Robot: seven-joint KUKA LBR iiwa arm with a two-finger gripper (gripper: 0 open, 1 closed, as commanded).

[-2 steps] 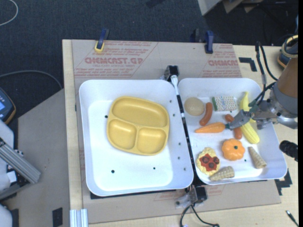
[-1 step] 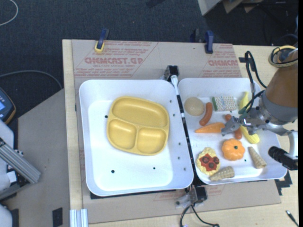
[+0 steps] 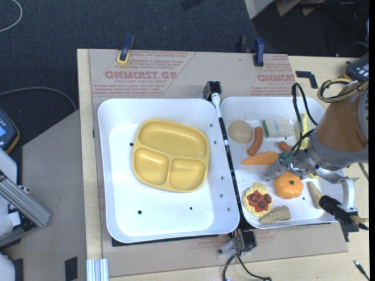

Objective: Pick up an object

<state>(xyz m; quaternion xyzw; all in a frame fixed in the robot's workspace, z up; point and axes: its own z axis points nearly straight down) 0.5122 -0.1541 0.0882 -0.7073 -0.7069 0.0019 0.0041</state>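
Observation:
The right bin (image 3: 234,107) holds several toy foods: an orange (image 3: 288,187), a carrot (image 3: 260,158), a sausage (image 3: 255,140), a beige bun (image 3: 240,132), a pale corn cob (image 3: 278,127), a small pizza (image 3: 258,199) and a waffle cone (image 3: 275,215). My gripper (image 3: 285,170) is low in this bin, just above the orange's far edge and at the carrot's right end. The arm's wrist (image 3: 337,142) covers the bin's right side. I see nothing lifted.
A yellow divided plate (image 3: 171,156) lies in the left bin (image 3: 117,204). A yellow banana-like piece (image 3: 303,129) and a second cone (image 3: 314,192) lie near the arm. Clamps (image 3: 123,50) sit on the bench's far edge, and cables (image 3: 304,98) run beside the arm.

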